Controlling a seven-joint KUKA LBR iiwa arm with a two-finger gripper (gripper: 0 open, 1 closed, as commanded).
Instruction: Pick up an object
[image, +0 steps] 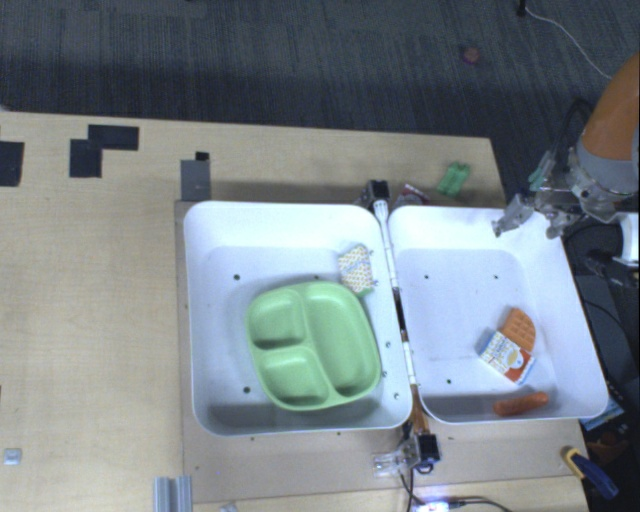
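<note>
You look down from one fixed camera set high above the table (90, 330), tilted so the far edge sits at the top and a strip of dark carpet (300, 60) shows beyond it. The view stands well back, taking in both white bins whole: the left bin (200, 300) near the middle, the right bin (580, 330) toward the right side. The arm (612, 130) comes in at the far right corner, cut off by the frame.
</note>
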